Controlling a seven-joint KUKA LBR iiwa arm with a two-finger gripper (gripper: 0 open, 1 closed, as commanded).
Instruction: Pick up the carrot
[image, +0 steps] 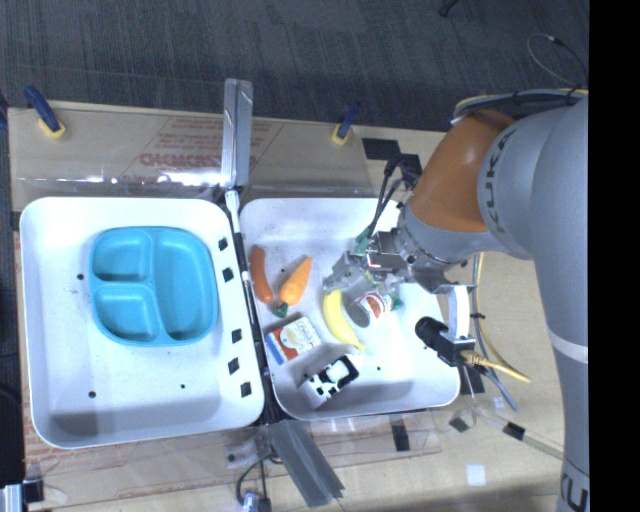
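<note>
The carrot (296, 279) is a tapered orange piece with a green stub at its lower end. It lies in the left part of the right bin (400, 390), leaning slightly. My gripper (355, 277) hangs over the middle of that bin, just right of the carrot and apart from it, above the top of a yellow banana (338, 320). Nothing shows between the gripper and the carrot.
A reddish-orange sausage-like piece (260, 275) lies just left of the carrot by the bin wall. A red-and-white can (376, 306), a small carton (291, 338) and a black-and-white object (331, 375) crowd the right bin. The left bin (50, 400) holds a blue divided plate (153, 285).
</note>
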